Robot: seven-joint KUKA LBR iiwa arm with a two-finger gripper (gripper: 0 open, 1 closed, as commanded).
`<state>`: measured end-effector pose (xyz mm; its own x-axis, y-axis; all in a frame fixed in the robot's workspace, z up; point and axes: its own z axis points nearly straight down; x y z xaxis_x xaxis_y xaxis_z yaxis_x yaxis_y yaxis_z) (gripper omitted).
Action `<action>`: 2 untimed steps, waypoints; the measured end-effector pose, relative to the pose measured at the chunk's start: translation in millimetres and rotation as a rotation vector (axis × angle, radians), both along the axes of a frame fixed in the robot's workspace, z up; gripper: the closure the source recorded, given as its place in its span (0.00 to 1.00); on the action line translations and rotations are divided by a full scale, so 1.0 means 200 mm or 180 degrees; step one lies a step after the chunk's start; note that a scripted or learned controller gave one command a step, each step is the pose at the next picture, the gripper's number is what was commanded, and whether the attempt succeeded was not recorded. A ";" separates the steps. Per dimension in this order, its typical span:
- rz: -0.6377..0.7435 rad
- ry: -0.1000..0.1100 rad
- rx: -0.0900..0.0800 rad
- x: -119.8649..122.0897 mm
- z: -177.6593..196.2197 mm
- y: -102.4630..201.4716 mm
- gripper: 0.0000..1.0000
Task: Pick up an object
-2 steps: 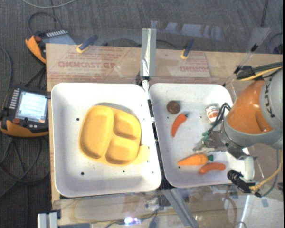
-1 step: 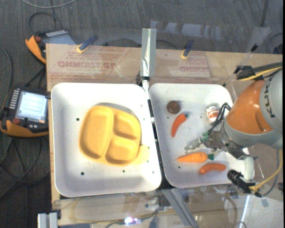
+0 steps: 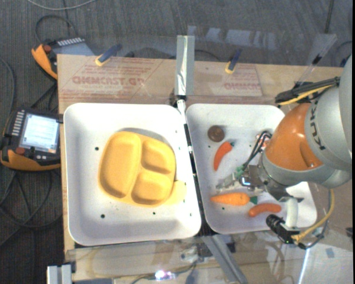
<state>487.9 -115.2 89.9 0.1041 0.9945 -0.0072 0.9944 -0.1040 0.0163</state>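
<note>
In the left bin [image 3: 77, 218] lies a yellow tray [image 3: 139, 167] with three compartments. In the right bin [image 3: 204, 212] there is a brown round piece [image 3: 216, 134] near the top. Below it lies a small orange carrot [image 3: 222, 154], tilted. Lower, a bigger carrot [image 3: 231, 199] lies flat, and beside it a short orange piece [image 3: 264, 209]. My gripper [image 3: 232, 181] is low over this bin, just above the bigger carrot. Whether my jaws are apart or together, I cannot tell.

A yellow divided tray [image 3: 138, 168] is seen in the left bin [image 3: 77, 176]; a teach pendant [image 3: 32, 138] is laid on the floor.
</note>
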 end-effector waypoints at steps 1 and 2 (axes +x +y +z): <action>-0.0002 -0.0001 0.0001 0.00 0.05 0.00 1.00; -0.0002 0.0001 0.0001 0.00 0.05 0.00 0.00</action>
